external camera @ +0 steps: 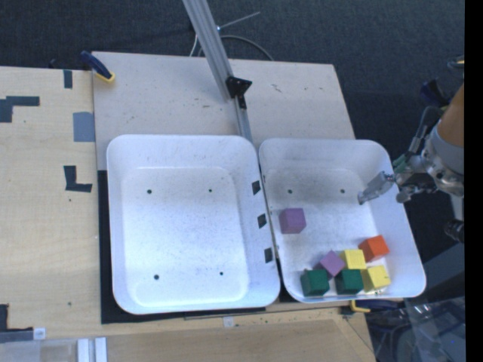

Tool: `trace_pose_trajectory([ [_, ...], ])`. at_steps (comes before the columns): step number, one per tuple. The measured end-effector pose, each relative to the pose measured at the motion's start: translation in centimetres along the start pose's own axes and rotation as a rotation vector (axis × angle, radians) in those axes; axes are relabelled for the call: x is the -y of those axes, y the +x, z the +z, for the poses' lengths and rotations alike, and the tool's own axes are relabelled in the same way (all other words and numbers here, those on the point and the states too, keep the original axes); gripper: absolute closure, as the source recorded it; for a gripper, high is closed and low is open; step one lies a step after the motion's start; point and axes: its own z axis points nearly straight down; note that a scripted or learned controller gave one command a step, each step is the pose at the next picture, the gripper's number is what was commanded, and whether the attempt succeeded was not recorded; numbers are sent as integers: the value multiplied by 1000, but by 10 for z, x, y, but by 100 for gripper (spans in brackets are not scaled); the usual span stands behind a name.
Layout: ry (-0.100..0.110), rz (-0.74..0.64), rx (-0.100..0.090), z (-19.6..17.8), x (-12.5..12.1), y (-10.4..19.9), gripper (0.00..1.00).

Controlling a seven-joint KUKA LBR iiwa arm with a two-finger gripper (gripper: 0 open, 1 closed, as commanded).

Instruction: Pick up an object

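The grey two-finger gripper (385,187) hangs over the right white plastic bin's (317,151) right rim. Inside, a lone purple cube (293,220) sits well apart from clustered green, yellow, orange and pink cubes (347,270).

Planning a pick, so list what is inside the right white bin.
Inside the right shallow white bin: a lone purple cube mid-floor, and a near-corner cluster of an orange cube, two yellow cubes, a pink cube and two green cubes. Anything beneath the cluster is covered.
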Motion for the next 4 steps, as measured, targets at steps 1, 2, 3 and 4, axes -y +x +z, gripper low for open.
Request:
trace_pose_trajectory([
  [1,-15,0,7,102,41,1,0],
  [2,-11,-2,4,-53,-64,-2,0],
  [3,9,1,-3,100,-5,22,0],
  [4,0,1,-1,96,-8,21,0],
])
